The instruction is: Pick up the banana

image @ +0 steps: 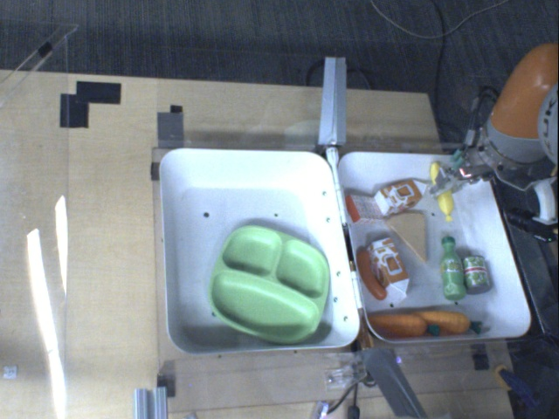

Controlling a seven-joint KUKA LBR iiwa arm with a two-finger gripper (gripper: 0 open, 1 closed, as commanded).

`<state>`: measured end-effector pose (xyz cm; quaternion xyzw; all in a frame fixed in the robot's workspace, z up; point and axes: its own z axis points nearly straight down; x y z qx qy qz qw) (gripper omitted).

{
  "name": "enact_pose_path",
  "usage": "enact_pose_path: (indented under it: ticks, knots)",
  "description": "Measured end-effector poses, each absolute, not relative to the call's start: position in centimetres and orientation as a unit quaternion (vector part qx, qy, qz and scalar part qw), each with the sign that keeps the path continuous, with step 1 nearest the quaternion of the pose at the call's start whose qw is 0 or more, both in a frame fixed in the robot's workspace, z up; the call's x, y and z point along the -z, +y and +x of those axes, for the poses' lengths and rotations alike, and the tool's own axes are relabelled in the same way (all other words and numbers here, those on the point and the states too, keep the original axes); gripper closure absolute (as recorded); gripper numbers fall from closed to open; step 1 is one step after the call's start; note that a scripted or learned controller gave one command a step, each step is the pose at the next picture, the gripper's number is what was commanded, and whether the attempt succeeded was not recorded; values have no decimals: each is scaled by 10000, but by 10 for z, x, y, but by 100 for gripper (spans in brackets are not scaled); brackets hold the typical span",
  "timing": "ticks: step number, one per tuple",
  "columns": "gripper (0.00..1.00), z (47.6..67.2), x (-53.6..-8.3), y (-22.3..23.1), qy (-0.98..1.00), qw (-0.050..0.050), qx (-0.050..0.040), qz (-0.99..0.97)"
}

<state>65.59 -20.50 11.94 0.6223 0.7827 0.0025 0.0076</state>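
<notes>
Right bin (515, 308), far corner: jaws (456, 172) hang over the banana (443, 192), a small yellow piece lying just below and touching them or nearly so; whether they are released or clenched cannot be told. Left of the jaws: a carton (401, 197) and a tan wedge (412, 234); further toward the near wall: a second carton (388, 264), a sausage (370, 275), a green bottle (452, 271), a can (476, 272) and two carrots (422, 323). Well to the left, in the left bin (188, 234): a green divided tray (269, 282).
</notes>
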Motion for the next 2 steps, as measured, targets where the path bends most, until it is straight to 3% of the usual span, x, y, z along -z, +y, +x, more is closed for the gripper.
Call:
enact_pose_path:
  ticks: [1,2]
  knots:
    - [100,667,-227,-159,7929,44,-27,6093]
    - [100,671,-246,-101,8502,41,-23,5264]
